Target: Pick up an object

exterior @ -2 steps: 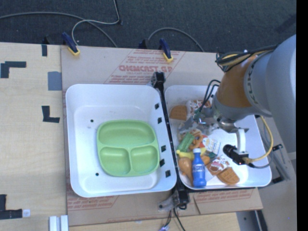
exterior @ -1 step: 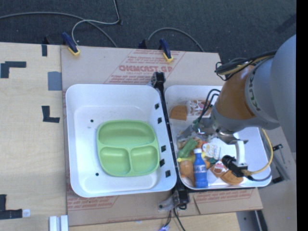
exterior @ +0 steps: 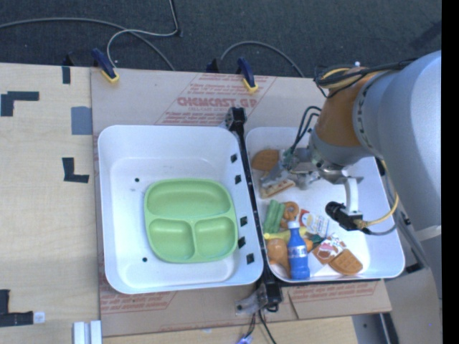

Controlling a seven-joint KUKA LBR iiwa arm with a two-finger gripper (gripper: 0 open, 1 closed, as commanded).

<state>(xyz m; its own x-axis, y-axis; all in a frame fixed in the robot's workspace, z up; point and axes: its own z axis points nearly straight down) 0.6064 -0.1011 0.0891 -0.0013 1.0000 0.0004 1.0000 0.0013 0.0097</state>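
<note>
- I've got the jaws [exterior: 295,169] low in the right bin [exterior: 391,264], over the toy food, hunting a pick.
- I can't tell whether they're open or gripping anything.
- The tan bread piece [exterior: 275,187] lies just beside them; the blue bottle [exterior: 297,251] is further toward the near rim.

even bright overhead light, soft shadows, slightly blurred.
</note>
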